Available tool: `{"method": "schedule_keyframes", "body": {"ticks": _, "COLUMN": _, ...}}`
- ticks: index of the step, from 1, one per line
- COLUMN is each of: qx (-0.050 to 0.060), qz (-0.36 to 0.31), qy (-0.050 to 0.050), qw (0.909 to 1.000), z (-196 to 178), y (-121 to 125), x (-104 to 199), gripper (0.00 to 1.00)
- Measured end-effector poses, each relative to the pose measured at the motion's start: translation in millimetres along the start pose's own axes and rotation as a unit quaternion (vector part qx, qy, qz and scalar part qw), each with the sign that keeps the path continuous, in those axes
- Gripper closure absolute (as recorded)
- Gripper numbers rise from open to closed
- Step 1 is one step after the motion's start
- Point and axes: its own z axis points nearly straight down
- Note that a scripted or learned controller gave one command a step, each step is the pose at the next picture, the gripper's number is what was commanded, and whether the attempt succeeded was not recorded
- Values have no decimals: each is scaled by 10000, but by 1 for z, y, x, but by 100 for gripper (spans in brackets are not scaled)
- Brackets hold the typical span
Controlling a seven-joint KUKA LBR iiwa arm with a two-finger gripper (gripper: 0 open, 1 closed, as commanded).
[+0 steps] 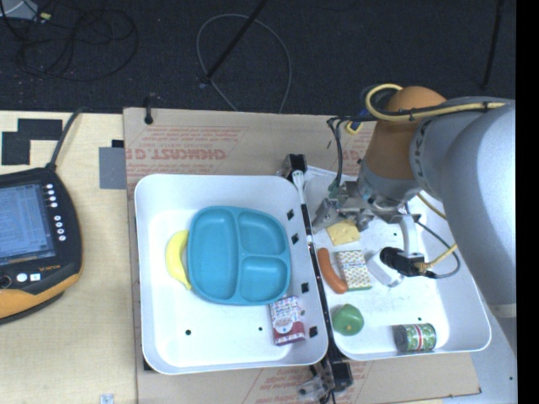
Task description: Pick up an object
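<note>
While the gripper (341,213) hangs low over the right bin (472,326) | step: closing in on a pick, nothing seen held | jaws: cannot tell, hidden under the wrist | nearest target: yellow block (344,233) just below it, hotdog (332,272) and apple (347,319) further down | next: settle squarely over one, then close.

Arm posture: reaching in from your right, wrist held low.

You see the grey arm (472,183) enter from the right as a broad, rounded link filling the upper right of the view. Its orange band (396,141) sits above the wrist, ringed by a yellow cable loop. Below it the gripper (341,217) points down and to the left; the state of its tips cannot be judged at this angle.
</note>
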Motion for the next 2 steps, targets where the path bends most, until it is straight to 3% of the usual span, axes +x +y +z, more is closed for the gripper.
{"method": "schedule_keyframes", "body": {"ticks": 1, "qx": 15, "qz": 24, "qy": -10, "qw": 10000, "z": 0, "y": -41, "x": -31, "gripper": 0}}
{"method": "schedule_keyframes", "body": {"ticks": 2, "qx": -21, "qz": -2, "qy": -5, "qw": 10000, "z": -1, "y": 2, "x": -9, "gripper": 0}}
